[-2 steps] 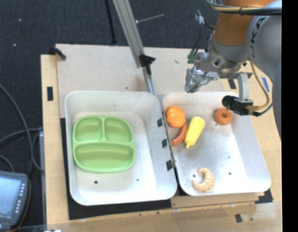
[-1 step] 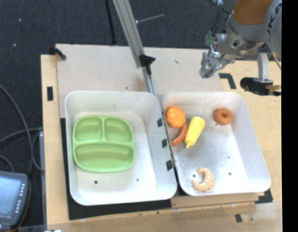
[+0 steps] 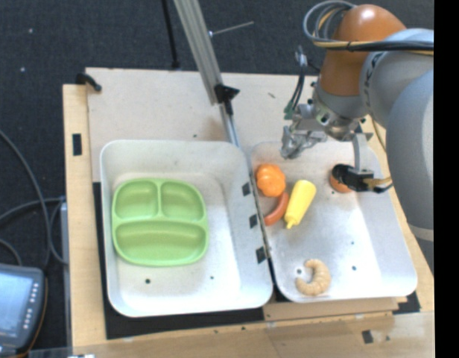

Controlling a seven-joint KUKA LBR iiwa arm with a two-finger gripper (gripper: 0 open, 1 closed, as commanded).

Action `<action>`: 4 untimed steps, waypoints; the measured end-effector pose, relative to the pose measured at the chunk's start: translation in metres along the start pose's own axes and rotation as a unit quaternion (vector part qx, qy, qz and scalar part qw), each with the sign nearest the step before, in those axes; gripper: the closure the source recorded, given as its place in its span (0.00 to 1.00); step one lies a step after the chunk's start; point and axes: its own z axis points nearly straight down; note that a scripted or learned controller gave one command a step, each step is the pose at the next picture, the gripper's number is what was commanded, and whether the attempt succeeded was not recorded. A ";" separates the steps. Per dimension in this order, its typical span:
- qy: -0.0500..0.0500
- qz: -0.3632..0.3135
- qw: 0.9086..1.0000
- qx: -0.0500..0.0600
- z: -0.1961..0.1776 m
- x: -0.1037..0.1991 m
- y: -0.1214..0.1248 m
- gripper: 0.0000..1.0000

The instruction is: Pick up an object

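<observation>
The jaws are seen just past the orange (image 3: 270, 179), at the far left of the right bin (image 3: 356, 233). How open they are cannot be told. The round orange may be rolled away or missed.

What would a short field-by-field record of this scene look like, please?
left bin: holds a green divided plate
right bin: holds four items
round orange item: by the right bin's left wall, far end
yellow item: lying tilted, beside the round orange item
reddish sausage-shaped item: partly under the yellow item
tan curled item: alone at the near end
gripper: over the right bin's far left corner, just beyond the round orange item
held: nothing seen in the gripper
</observation>
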 end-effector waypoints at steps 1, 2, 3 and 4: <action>0.000 0.001 1.000 -0.005 -0.028 -0.003 -0.010 1.00; -0.001 0.002 1.000 -0.003 -0.023 -0.001 -0.019 1.00; 0.000 -0.002 1.000 -0.003 -0.012 0.016 -0.034 1.00; 0.000 -0.001 1.000 -0.004 -0.012 0.016 -0.033 0.00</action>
